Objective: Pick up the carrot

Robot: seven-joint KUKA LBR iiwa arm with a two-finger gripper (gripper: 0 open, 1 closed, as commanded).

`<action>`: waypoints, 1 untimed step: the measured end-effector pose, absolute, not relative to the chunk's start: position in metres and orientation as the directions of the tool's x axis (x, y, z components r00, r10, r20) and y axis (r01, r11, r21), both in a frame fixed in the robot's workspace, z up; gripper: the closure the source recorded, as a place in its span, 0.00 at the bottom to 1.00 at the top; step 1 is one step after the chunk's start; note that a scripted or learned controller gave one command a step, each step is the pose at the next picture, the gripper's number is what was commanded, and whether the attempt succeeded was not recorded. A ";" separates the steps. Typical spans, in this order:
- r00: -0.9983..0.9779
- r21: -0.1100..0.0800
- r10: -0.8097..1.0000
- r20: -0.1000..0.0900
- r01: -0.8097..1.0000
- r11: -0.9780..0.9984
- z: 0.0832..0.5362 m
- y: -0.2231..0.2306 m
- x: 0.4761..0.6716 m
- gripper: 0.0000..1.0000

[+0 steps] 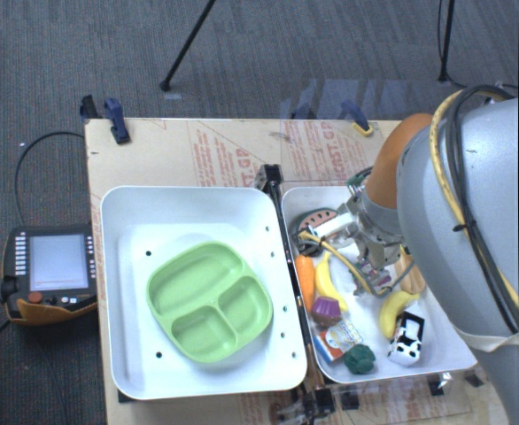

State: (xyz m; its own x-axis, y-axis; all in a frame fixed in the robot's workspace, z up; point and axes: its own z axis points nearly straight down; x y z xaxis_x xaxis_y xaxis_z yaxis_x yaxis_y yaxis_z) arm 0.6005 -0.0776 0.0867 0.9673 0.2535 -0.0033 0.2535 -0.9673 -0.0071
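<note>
The carrot [305, 278] is a short orange piece lying against the left wall of the right bin [461, 352], beside a yellow banana [325, 281]. My gripper [369, 269] hangs low over the middle of that bin, to the right of the carrot and the banana, apart from the carrot. Cables and the wrist body hide much of the gripper. Nothing shows held in it.
The right bin also holds a purple toy [326, 309], a second banana [396, 312], a black-and-white cow figure [407, 340], a green broccoli-like piece [360, 359] and a small packet [335, 340]. A green divided plate [209, 301] lies in the left bin [118, 237]. The large arm covers the bench's right side.
</note>
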 end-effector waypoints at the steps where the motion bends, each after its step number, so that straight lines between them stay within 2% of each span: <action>1: 0.975 -0.010 0.222 -0.013 0.221 -0.975 0.085 -0.092 0.493 0.00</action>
State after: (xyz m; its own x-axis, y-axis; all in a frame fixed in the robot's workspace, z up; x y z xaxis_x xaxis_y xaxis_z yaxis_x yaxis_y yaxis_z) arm 0.4931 -0.0920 0.0848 0.9751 0.2215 -0.0126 0.2214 -0.9751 -0.0098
